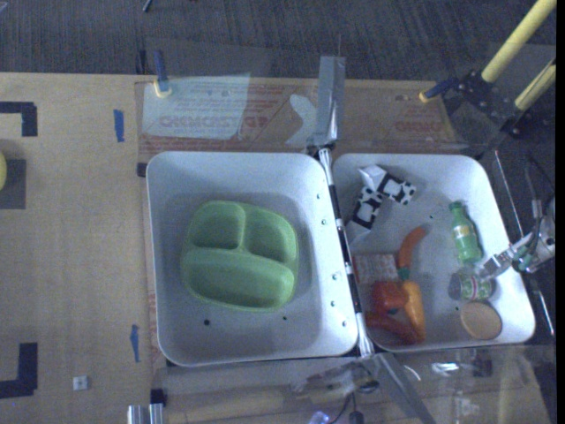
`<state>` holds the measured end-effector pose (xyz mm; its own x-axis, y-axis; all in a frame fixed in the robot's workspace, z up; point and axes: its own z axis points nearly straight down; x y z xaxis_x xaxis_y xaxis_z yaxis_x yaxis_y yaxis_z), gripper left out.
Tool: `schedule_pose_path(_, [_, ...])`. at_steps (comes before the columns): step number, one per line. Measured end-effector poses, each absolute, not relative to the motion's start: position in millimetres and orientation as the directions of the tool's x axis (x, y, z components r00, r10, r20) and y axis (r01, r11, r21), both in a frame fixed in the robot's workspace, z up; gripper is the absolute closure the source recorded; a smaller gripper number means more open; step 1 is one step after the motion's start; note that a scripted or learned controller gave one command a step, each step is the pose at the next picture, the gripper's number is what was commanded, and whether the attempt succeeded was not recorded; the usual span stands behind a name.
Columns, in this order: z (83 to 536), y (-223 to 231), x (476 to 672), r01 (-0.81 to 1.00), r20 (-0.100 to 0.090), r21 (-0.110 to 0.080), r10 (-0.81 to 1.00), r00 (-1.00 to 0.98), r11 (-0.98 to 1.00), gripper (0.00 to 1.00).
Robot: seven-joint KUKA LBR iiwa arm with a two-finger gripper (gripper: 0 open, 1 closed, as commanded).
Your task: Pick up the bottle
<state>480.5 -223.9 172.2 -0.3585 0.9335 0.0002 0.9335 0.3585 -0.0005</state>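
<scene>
Camera view puts your bottle [464, 234] lying in the right bin [494, 184], untouched. Gripper [516, 257] sits just beside it; finger state unclear. Approach step: next, centre over it.

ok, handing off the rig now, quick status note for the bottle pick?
Gripper: at the right bin's right rim, low, nothing seen held.
Bottle: green, lying in the right bin near the right wall, just up-left of the gripper.
Nearby: small can and tan disc below the bottle.
Green tray sits in the left bin.
Done: approach. Left: grasp and lift.
</scene>
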Motion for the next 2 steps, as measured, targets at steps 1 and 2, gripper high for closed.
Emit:
schedule_pose_path(1, [127,-225,489.1,0.826,-0.026,0.019,0.826,-0.563,0.563,1.00])
schedule_pose_path(2, [224,-224,481.3,0.812,-0.002,0.001,0.812,-0.584,0.584,1.00])
